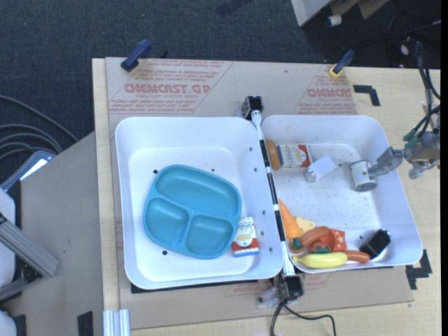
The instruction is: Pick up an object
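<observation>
— Block (322, 166) first: where is it from the gripper (364, 176)?

— Just to its left, white, on the floor of the right bin (392, 135), apart from it. The gripper comes in over that bin's right rim and its silver end sits above the bin's upper right part. Whether it is released or clenched, I cannot tell; nothing is seen in it.

— What else lies close?

— A small grey piece (309, 176) touches the block's lower left corner. Left of that, a carton (290, 155) lies on its side by the divider.

— And further out?

— Along the near edge there is a cluster: a carrot (285, 219) against the divider, a yellow wedge (305, 224) beside it, a red toy (323, 239), a banana (322, 260) below that, and a sausage (357, 257) at the banana's right end. A black item (375, 243) rests in the near right corner, well apart from the gripper.

— The left bin (133, 145)?

— A blue plate (192, 211) with three compartments, and a small box (245, 236) touching its lower right edge. Both bins stand on cardboard (168, 86), held by a blue clamp (136, 54) and a yellow clamp (341, 63).
</observation>
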`<act>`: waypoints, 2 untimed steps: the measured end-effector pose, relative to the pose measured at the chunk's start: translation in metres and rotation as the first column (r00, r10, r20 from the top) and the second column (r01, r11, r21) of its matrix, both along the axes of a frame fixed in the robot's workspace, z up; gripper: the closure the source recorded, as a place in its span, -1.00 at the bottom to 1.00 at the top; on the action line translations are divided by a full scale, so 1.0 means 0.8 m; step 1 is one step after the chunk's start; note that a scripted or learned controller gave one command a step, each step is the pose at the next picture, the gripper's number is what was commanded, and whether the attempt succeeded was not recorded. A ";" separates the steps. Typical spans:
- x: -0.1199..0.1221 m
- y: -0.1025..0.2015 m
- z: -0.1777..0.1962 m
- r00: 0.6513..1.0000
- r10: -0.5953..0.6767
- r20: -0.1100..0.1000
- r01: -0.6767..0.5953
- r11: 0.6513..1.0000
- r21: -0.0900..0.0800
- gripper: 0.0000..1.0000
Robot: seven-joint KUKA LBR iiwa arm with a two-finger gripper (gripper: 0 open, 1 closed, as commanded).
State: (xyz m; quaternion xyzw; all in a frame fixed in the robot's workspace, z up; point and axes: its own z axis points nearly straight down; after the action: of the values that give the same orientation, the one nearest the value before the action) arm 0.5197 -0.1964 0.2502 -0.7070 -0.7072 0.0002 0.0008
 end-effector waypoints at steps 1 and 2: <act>0.065 0.029 -0.153 1.000 0.001 -0.001 -0.001 1.000 0.000 -1.00; 0.127 0.101 -0.207 1.000 0.001 0.001 -0.001 1.000 0.000 -1.00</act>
State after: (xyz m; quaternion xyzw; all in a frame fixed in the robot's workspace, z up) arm 0.6209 -0.1152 0.0844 -0.7068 -0.7074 -0.0002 0.0003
